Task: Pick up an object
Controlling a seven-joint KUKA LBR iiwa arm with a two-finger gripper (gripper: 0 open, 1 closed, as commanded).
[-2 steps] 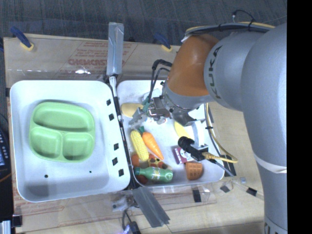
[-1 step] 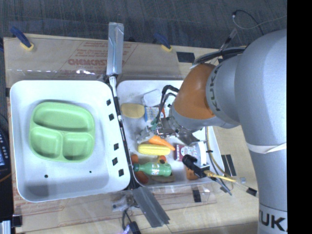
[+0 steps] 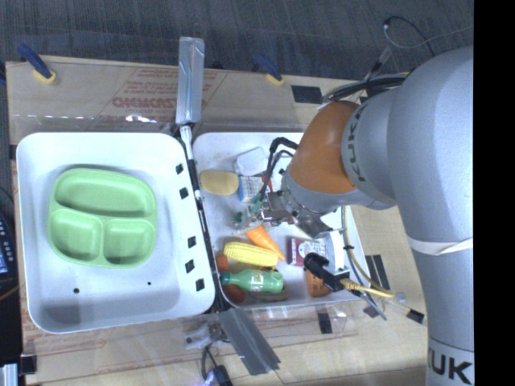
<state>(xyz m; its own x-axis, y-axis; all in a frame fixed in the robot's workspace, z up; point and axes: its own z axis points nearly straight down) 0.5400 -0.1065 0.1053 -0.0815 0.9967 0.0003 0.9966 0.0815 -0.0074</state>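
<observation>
Reaching in from the right, arm (image 3: 418, 159) bent low over the right bin (image 3: 211, 147), gripper (image 3: 269, 203) down among the clutter near the bin's middle — fingers hidden, spread impossible to tell. Just below: carrot (image 3: 264, 239), corn cob (image 3: 250, 255), green bottle (image 3: 256, 281). Yellowish round piece (image 3: 219, 182) toward the divider. Over in the left bin (image 3: 32, 215) — a green sectioned tray (image 3: 102, 215).

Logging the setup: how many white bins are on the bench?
2. The left bin holds a green divided tray; the right bin, beside it, holds toy food under the arm.
</observation>
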